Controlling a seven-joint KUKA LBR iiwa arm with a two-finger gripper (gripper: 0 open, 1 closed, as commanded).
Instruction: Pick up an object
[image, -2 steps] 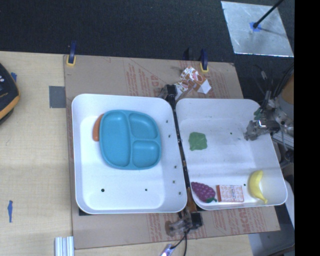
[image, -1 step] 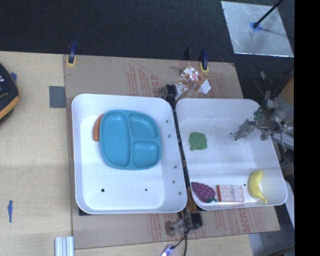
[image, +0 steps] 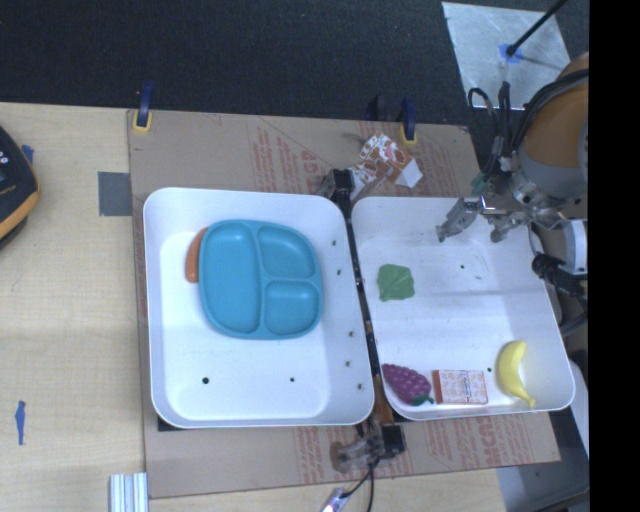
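My gripper (image: 472, 230) hangs over the far part of the right bin (image: 470, 330), open, with nothing between its fingers. A flat green piece (image: 395, 283) lies on the bin floor, to the near left of the gripper and apart from it. Along the bin's near wall lie a bunch of purple grapes (image: 407, 382), a small orange and white box (image: 460, 387) and a yellow banana (image: 513, 372) in the near right corner.
The left bin (image: 250, 395) holds a blue divided plate (image: 262, 278), with an orange item (image: 191, 256) peeking out from under its left edge. A crumpled wrapper (image: 385, 160) lies on the cardboard behind the bins. Cables and the arm crowd the right bin's far right corner.
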